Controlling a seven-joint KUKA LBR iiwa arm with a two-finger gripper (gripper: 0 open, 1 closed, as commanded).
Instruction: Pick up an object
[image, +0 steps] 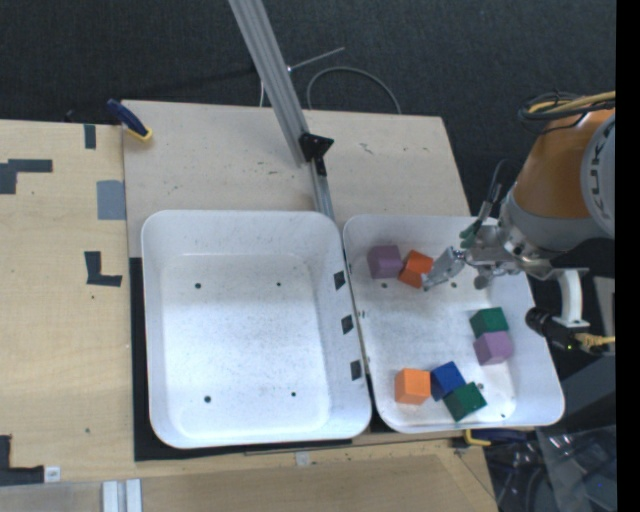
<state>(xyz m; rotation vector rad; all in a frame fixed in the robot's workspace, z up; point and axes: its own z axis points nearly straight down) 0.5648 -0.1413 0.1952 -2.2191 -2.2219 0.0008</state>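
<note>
While the gripper (442, 272) sits low in the right bin (540, 395), touching the orange cube (415, 268) beside a purple cube (384, 261), we see nothing lifted yet. We cannot tell how it is set, so the grasp and lift remain.

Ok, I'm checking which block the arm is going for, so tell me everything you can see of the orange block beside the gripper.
The orange block is a small cube, matte, material unclear. It sits tilted in the right bin, near its far left corner. A purple block appears to touch its left side. The gripper is right at its right edge; whether it holds the block cannot be told.
</note>
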